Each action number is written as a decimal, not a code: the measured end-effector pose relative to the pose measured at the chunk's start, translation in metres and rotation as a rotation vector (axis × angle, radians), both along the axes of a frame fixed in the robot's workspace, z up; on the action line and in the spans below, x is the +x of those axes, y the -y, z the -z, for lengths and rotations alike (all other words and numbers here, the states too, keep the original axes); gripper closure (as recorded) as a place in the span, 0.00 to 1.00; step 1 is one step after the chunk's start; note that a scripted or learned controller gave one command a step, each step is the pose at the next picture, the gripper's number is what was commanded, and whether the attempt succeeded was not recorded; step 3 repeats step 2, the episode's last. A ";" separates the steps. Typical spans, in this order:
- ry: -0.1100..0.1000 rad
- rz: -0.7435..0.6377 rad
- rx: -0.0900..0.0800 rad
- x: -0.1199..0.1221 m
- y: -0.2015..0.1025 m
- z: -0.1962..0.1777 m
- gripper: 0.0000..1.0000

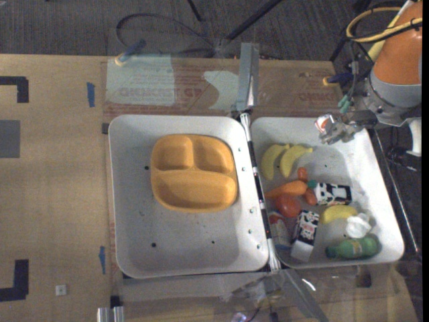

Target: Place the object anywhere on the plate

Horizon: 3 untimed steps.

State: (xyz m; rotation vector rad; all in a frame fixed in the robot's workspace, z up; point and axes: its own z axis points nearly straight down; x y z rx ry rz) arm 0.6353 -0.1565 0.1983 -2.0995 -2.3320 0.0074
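An orange plate [194, 173] with three compartments lies in the upper middle of the left bin [127, 180], and nothing rests on it. My gripper [337, 129] hangs over the far edge of the right bin [379, 173], well to the right of the plate. A small red-and-white bit [325, 122] shows at its tip, but I cannot make out what it is or whether it is held. The right bin holds several toy foods: two yellow bananas [285, 158], an orange carrot [287, 188], a red tomato [289, 206] and a cow-patterned carton [333, 193].
Lower in the right bin lie a second carton [306, 228], a yellow lemon [338, 213], a white lump [357, 227] and a green bottle [352, 248]. A metal divider [253, 180] runs between the bins. Cables [375, 19] hang beside the arm.
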 end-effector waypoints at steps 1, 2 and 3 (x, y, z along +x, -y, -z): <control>-0.001 -0.003 -0.001 0.001 -0.001 -0.007 1.00; 0.004 0.096 0.000 0.011 -0.007 -0.017 1.00; 0.004 0.096 0.000 0.011 -0.007 -0.017 1.00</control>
